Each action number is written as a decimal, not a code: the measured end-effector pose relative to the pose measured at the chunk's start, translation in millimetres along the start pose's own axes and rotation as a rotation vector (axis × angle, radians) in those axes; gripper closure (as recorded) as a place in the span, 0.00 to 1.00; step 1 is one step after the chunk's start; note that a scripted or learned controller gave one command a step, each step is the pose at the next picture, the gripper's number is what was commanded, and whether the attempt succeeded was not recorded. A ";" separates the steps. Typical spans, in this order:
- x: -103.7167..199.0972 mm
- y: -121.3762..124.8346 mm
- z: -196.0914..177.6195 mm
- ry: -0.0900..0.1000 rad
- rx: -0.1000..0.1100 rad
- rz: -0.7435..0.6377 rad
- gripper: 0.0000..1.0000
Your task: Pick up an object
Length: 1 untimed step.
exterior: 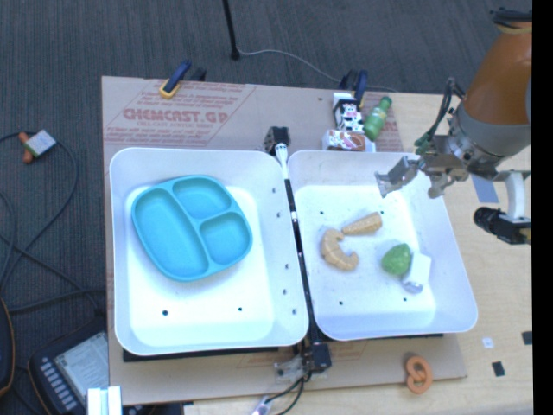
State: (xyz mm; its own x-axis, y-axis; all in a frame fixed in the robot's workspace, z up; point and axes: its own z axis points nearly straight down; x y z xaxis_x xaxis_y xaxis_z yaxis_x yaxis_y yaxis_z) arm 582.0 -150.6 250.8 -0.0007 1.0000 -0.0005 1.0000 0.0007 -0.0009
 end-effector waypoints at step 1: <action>16.2 65.5 152.2 0.002 0.008 0.000 0.00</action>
State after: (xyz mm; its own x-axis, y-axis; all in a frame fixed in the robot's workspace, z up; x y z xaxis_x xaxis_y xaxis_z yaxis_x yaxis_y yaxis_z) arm 647.3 -134.4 98.5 -0.0003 1.0000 0.0018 1.0000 0.0003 -0.0088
